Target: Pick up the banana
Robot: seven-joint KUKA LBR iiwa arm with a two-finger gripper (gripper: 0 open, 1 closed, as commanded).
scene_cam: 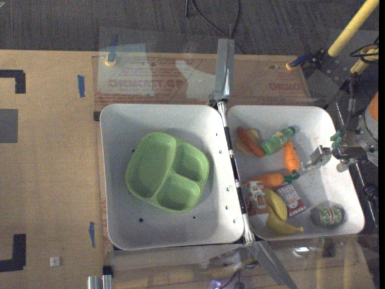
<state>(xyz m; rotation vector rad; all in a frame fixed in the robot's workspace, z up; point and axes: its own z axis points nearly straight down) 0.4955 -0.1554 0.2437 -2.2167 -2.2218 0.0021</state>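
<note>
You are looking at the banana (pixel 278 211) lying flat in the right bin (pixel 343 221), down near its front edge, and it is curving from the middle of the bin floor toward the front rim. Judging by its look, it is probably a light toy fruit with a smooth, hard skin, so it is likely to slide or roll if you pinch it near either tapered tip; you are better off closing across the thick middle of the curve, with the fingers straddling its width. It is crowded there: a small carton (pixel 256 197) is sitting just beside it on the left and a flat packet (pixel 292 199) is touching or nearly touching it on the right, so you are getting little room for the fingers. The same bin is also holding an orange carrot (pixel 272 179), a second carrot (pixel 292 157), a green bottle (pixel 278 140), a red-orange piece (pixel 249 141) near the back, and a grey-green lump (pixel 328 215) in the front right corner. The left bin (pixel 117 179) is holding a green divided plate (pixel 168 171). The gripper (pixel 317 158) is hanging over the right side of the right bin, well apart from the banana, and you cannot tell how far it is open; nothing is visibly between its fingers.
</note>
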